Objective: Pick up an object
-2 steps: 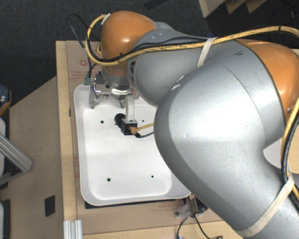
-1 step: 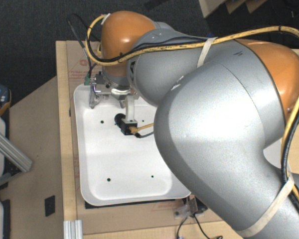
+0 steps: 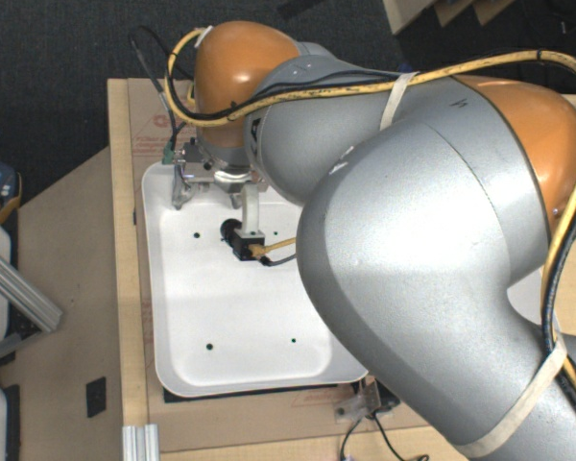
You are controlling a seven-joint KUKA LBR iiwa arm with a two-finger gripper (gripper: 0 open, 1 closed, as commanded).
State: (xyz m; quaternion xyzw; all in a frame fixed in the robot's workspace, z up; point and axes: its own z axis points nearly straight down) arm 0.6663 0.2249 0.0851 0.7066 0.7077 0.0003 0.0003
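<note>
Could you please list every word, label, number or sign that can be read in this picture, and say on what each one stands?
No text can be read here.
Red print on the bench board, by the far left corner of the white bin: too blurred to read.
Grey arm: I see no lettering on it.

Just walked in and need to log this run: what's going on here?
The grey and orange arm reaches in from the right across a shallow white bin. Its hand is low over the bin's far end. It is meant to pick up an object, but from this angle I cannot tell whether the hand has hold of anything.
</note>
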